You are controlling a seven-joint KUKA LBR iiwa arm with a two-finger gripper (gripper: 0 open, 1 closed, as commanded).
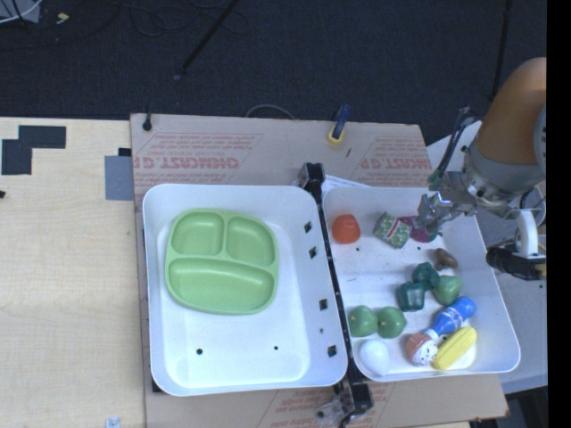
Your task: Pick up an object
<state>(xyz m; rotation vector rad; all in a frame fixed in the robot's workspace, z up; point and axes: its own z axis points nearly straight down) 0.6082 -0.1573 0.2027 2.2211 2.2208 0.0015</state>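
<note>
Presently a small purple object [423,234] lies near the right bin's [500,364] far edge, beside a green-patterned packet [391,229]; pincer [434,210] directly over it, finger state indiscernible

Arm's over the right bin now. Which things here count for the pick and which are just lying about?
For the pick:
pincer
right bin
toys in it: orange ball, green packet, white egg, yellow corn

Lying about:
left bin
green divided plate
blue and yellow clip
</note>
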